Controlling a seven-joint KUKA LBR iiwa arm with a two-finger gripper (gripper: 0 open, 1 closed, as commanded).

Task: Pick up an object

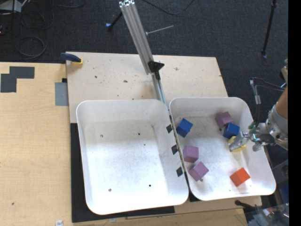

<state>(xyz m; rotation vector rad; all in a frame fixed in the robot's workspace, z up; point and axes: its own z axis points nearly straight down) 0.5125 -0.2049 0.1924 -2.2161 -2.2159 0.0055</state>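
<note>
Pincer [240, 142] at right bin [256, 114] right edge, pinching yellow piece [238, 147]; blocks crowd.

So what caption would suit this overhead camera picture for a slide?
Gripper reaches into the right bin beside a blue cube, among purple, blue and orange blocks.

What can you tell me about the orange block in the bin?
The orange block is a small cube, bright orange-red, with plain matte faces. It sits on the floor of the right bin, near the front right corner, turned a bit so its corners point at a slant. Nothing touches it: the purple blocks lie off to its left, and the end effector is farther back along the right wall.
</note>
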